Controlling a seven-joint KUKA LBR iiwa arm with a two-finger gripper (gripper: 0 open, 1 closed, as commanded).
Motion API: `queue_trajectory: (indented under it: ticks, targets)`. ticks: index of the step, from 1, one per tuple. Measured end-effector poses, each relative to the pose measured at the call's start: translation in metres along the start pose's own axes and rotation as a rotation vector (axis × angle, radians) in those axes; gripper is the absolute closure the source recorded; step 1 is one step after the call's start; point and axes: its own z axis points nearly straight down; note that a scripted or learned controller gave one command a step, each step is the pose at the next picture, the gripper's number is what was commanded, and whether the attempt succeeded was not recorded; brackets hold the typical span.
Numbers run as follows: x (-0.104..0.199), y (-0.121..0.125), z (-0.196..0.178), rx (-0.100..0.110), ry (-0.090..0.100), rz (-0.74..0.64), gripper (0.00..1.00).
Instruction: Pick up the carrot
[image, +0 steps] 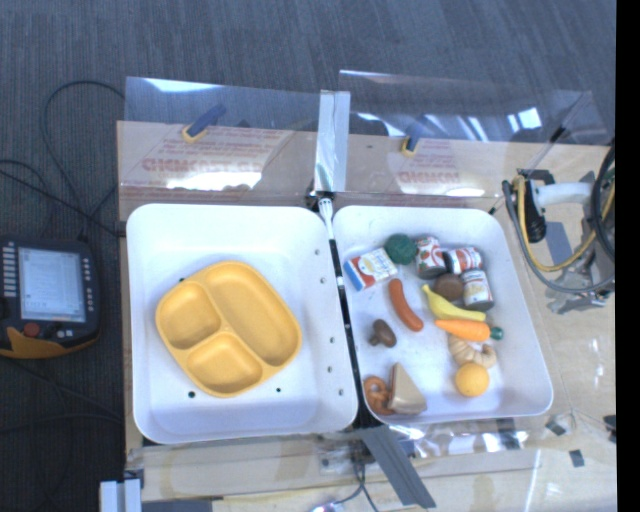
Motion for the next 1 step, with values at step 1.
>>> queue_trajectory:
  ticks: [1]
  targets:
    - [-0.0048, -0.0056, -0.013, 0.002, 0.002, -0.003, 1.0]
